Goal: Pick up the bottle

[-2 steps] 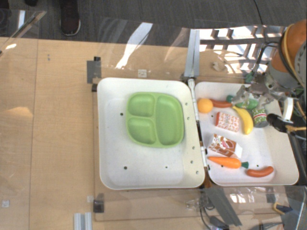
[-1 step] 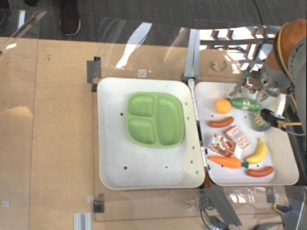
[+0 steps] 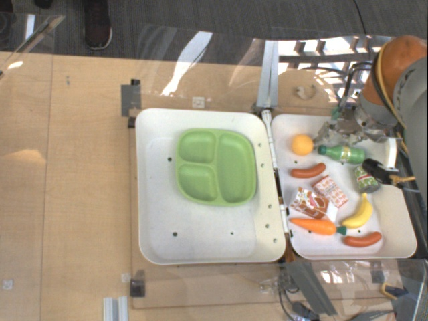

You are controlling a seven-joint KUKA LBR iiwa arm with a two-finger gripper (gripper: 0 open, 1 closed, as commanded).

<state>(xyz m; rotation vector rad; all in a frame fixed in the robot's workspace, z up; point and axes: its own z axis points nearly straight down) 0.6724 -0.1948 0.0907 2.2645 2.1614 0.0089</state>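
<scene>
**Claw.** The claw (image 3: 340, 131) stands over the far side of the right bin (image 3: 396, 227), at the end of the grey arm. Whether it is released or clenched cannot be told from this view. Nothing is seen grasped in it.

**Task item.** The bottle (image 3: 342, 154), green, lies on its side on the bin floor just beside the claw, on the claw's nearer side. Contact between the two cannot be confirmed. The bottle appears to rest flat and is not raised.

**Close surroundings.** An orange ball (image 3: 302, 144) sits near the claw, toward the view's left and close to one end of the bottle. A small green container (image 3: 366, 179) lies beyond the bottle's other end, nearer the camera.

**Further out.** A sausage (image 3: 307, 172), two printed packets (image 3: 331, 191), a carrot (image 3: 314, 226), a banana (image 3: 361, 212) and a second sausage (image 3: 361, 239) lie well apart from the claw, toward the bin's near side.

**Farthest.** The left bin (image 3: 200, 239) holds a green divided plate (image 3: 217, 166). Both bins sit on the desk (image 3: 67, 179).

**Progress, as judged.** The approach looks largely done, with the claw placed next to the right item. The grasp is unconfirmed and the lift is not yet made. Securing the bottle and raising it clear of the bin remain. The ball's closeness is a possible obstruction.
</scene>
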